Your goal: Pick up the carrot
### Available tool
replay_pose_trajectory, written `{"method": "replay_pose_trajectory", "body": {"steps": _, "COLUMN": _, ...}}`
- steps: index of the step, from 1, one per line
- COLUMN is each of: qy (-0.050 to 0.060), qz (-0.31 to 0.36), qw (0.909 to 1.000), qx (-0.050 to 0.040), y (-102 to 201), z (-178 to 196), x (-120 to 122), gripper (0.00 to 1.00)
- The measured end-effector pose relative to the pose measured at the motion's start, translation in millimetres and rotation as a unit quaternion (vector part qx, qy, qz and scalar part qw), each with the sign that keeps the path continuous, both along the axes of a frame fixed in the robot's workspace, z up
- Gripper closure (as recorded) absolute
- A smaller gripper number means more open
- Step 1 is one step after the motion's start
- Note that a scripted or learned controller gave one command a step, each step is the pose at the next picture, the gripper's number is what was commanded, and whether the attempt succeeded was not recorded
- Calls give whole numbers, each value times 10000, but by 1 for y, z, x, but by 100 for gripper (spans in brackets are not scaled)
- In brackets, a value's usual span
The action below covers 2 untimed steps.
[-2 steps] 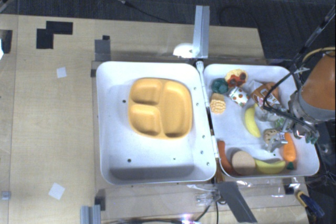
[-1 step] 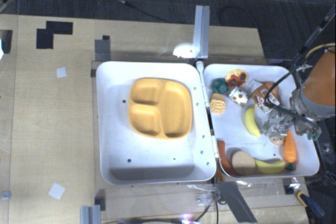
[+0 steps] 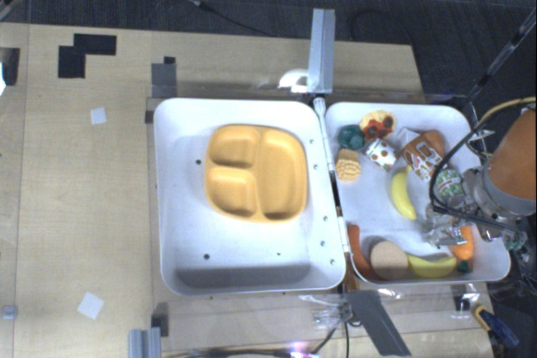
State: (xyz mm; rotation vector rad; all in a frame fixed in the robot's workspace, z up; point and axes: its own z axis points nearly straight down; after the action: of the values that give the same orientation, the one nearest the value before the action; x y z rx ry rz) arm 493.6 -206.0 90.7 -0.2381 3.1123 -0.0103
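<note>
Reaching into the right bin (image 3: 487,268) from the right, the gripper (image 3: 443,232) hangs low near the front right corner; whether it is parted or closed cannot be told. The carrot (image 3: 463,246) lies just beside it, touching a banana (image 3: 432,265).

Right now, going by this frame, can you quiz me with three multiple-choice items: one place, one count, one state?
1. The carrot is in:
A. the left bin
B. the right bin
C. the tray

2. Bananas in view:
A. one
B. two
C. four

3. The tray lies:
A. hollows up
B. upside down
C. on edge

Answers:
1 B, the carrot sits at the right bin's near right corner.
2 B, one is mid-bin and the other is by the near wall.
3 A, its three hollows face the camera.
</note>
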Motion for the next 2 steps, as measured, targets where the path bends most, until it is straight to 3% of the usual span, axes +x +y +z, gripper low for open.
{"method": "replay_pose_trajectory", "body": {"steps": 1, "qy": -59, "qz": 31, "qw": 10000, "qx": -16, "y": 1, "z": 13, "x": 4, "gripper": 100}}
{"method": "replay_pose_trajectory", "body": {"steps": 2, "qy": 34, "qz": 2131, "qw": 9770, "qx": -23, "y": 1, "z": 0, "x": 13, "gripper": 100}}
